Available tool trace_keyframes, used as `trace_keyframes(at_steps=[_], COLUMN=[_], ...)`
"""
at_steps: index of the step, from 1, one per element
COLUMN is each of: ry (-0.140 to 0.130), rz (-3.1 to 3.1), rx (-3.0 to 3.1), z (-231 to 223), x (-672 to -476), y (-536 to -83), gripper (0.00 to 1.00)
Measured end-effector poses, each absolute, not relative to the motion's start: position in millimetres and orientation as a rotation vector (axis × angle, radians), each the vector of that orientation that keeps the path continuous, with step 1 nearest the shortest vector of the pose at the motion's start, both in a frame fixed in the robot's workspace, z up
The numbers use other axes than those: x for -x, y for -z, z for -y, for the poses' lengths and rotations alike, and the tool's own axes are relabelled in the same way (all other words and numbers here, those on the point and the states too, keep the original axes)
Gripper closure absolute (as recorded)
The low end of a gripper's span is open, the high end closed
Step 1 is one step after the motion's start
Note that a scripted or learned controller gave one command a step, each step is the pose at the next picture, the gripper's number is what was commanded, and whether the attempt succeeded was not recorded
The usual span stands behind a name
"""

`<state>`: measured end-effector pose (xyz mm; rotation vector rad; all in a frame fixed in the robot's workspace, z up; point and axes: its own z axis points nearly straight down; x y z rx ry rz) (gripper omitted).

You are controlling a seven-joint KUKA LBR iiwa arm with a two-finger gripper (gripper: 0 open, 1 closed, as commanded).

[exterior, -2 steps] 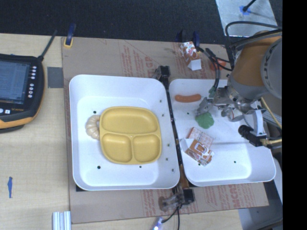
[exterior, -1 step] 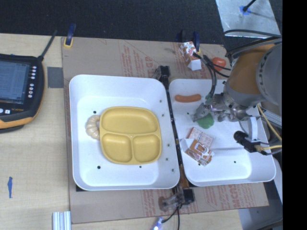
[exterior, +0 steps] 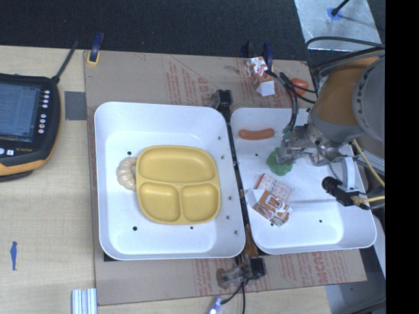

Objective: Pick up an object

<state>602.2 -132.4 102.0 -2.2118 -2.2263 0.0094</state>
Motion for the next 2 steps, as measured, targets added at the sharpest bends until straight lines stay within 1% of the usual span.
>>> trace_keyframes(at_steps=[1, 2], ry=[-0.01, -0.013], rz=[2.227, 2.228], rx=[2.211, 2.209], z=[132, 133], x=[-602.2, -602.1], y=[-102, -112], gripper=[0.0, 1.0])
